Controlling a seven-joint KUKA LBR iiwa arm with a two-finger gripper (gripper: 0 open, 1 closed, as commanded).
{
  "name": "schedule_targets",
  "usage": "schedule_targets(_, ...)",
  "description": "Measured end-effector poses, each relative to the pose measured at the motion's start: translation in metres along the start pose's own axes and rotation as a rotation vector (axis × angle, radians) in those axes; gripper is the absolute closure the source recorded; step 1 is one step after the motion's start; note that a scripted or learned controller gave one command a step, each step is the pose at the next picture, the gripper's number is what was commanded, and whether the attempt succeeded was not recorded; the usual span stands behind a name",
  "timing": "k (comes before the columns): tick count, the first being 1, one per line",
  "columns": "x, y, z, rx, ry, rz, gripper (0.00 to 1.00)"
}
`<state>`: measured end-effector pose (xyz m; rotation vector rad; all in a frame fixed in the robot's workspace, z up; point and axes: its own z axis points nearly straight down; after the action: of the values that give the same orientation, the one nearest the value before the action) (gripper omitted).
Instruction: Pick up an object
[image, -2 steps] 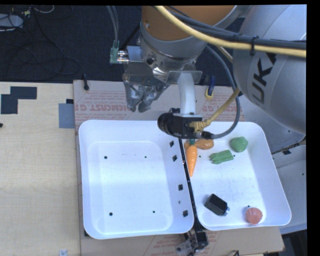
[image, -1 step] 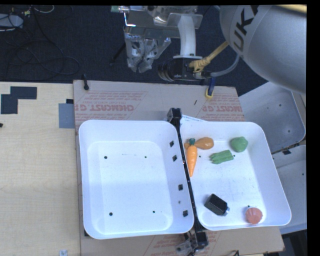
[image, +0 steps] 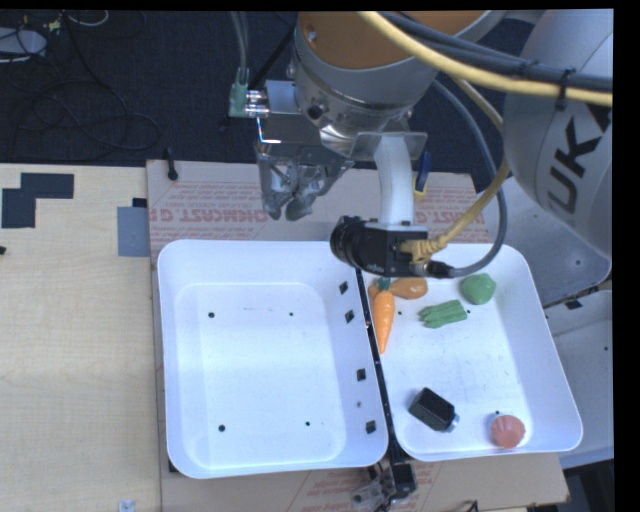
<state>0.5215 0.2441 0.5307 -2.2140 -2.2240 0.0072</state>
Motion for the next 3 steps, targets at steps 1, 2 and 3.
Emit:
schedule_targets(1,0.000,-0.002,0.063,0.005,-0.004,0.003,1.00)
schedule_targets(2,-0.001,-0.002,-0.011,-0.008,0.002,0.001,1.00)
schedule_targets(3,-0.001,-0.042,0.096,0.009,-0.006,0.002,1.00)
